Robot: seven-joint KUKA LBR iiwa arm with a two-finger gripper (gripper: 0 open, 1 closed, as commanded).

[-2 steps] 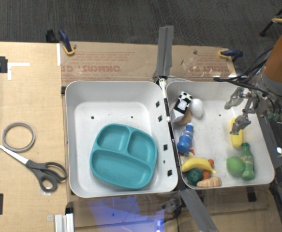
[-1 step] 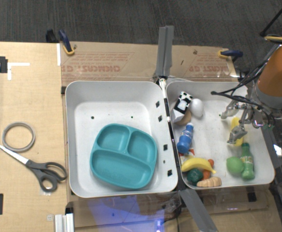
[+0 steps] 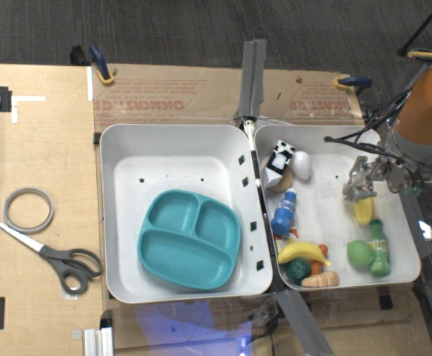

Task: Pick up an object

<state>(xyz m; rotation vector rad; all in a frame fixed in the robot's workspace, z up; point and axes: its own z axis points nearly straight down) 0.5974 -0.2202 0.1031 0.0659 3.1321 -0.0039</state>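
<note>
So the right bin [image 3: 327, 150] is basically the toy pile: a banana [image 3: 302, 253], a blue bottle [image 3: 284, 215], a black-and-white toy [image 3: 279, 156] with a white egg-ish thing [image 3: 301, 165] along the divider, plus a green ball [image 3: 359, 253] and a green bottle [image 3: 379, 249] toward the near right corner. They're scattered loose, probably so there's plenty to try for. The left bin [image 3: 119, 199] just has a teal divided plate [image 3: 192, 237] lying flat.

The arm reaches in from the right, wrist bent down, and the gripper [image 3: 359, 188] sits low over the right bin, directly above a small yellow piece [image 3: 364, 212] that looks like the target. Honestly can't tell how the jaws stand, or whether they're touching it yet.
</note>
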